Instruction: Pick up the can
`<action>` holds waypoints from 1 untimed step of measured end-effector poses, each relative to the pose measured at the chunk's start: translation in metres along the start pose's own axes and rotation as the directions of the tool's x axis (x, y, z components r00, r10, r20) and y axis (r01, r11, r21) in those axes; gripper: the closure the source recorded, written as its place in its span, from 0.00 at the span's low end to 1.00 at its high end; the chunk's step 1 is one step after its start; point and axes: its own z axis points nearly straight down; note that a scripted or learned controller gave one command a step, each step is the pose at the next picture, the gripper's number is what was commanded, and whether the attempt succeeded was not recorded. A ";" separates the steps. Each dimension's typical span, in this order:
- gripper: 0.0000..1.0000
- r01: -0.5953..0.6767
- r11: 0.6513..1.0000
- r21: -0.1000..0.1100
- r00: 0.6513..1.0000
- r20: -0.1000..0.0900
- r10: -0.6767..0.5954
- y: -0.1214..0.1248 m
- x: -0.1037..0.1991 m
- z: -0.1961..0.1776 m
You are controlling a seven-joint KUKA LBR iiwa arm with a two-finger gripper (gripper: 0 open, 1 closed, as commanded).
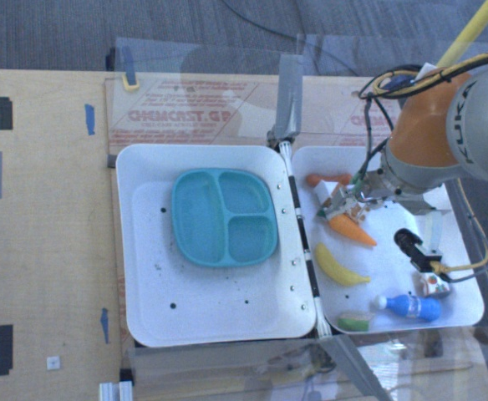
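Observation:
A small can (pixel 433 284) with a red and silver side lies near the right edge of the right bin (pixel 470 307), just above a blue bottle (pixel 413 307). My gripper (pixel 343 205) is low in the far-left part of that bin, right over the thick end of an orange carrot (pixel 355 230). It is well to the left of the can and apart from it. Nothing shows as held.
The right bin also holds a yellow banana (pixel 341 269), a second small orange piece (pixel 329 178) at the far side and a green item (pixel 354 323) at the near edge. A teal divided plate (pixel 225 215) lies in the left bin (pixel 144 249).

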 end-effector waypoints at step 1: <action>0.00 -0.095 0.995 -0.019 0.995 0.003 0.095 0.001 -0.002 0.008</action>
